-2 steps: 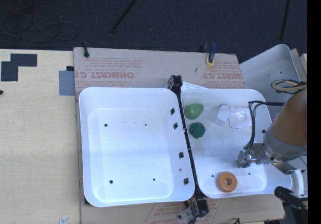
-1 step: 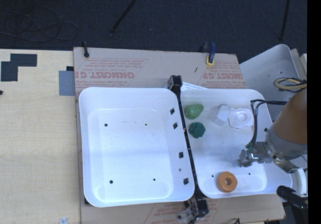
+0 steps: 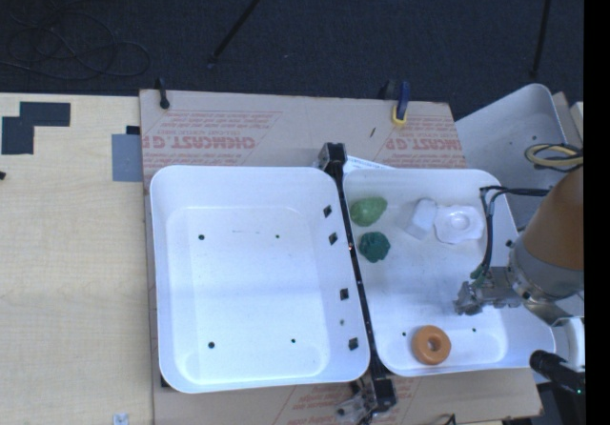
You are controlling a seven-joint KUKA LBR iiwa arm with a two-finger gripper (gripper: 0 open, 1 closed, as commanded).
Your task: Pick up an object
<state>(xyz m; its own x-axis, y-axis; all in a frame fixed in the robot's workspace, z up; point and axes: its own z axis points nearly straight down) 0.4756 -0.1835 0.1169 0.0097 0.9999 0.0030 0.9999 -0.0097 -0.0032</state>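
Observation:
The right bin [image 3: 391, 337] holds a light green lump [image 3: 367, 212] and a dark green ball [image 3: 374, 246] near its left wall. A white cup-like piece [image 3: 457, 224] and a pale translucent object [image 3: 423, 216] lie at its far side. An orange ring [image 3: 431, 345] rests near the front edge. My gripper [image 3: 470, 300] reaches in from the right, low over the bin's right half, between the white piece and the orange ring. It touches none of these objects.
The left bin [image 3: 172, 223] sits beside the right one, with a black divider rail [image 3: 348, 261] between them. Both stand on a cardboard sheet [image 3: 238, 132]. A blue and yellow clamp [image 3: 401, 104] grips the cardboard's far edge.

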